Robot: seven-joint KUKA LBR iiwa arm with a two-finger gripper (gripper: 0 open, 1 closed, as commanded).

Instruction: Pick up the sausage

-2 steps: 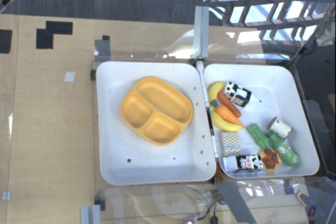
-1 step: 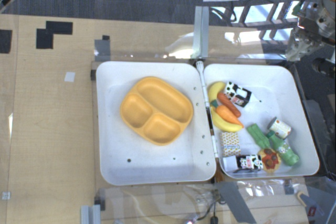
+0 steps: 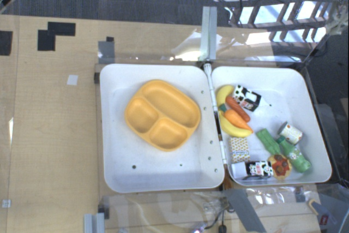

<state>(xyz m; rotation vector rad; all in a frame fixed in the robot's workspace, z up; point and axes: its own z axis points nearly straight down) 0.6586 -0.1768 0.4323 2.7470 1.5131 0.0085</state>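
Left bin: shallow white plastic bin [image 3: 117, 172], the one far from the side my arm comes in on.
Plate: yellow three-compartment plastic plate [image 3: 162, 114] sits mid-bin, turned at a slant; I take it for a drop spot, of no use for this pick.
Divider: the two bin rims meet along a strip [image 3: 214, 117]; the food crowds right up to it on the arm's side.
Right bin: second shallow white bin [image 3: 305, 95], the nearer one for my reach.
Banana: curved yellow toy banana [image 3: 233, 127] lies along the divider wall, under the pile.
Sausage: reddish-brown toy sausage [image 3: 238, 106] lies slanted on the banana, its upper end by a black-and-white cow-print carton [image 3: 248, 98].
Carrot: orange tapered toy carrot [image 3: 236, 117] lies touching the sausage, roughly parallel. Judgement: that contact is the risk; a closing grip could catch both.
Cracker: speckled square tile [image 3: 240, 146] just below the pile.
Second carton: cow-print box [image 3: 257, 169] at the near wall.
Green pieces: two green stick shapes [image 3: 268, 141], [image 3: 297, 160], well apart from the sausage.
Can: small white and yellow cylinder [image 3: 290, 132], tipped.
Gripper: I cannot tell its state from this frame.
Progress: sausage in the pile, pick not yet made.
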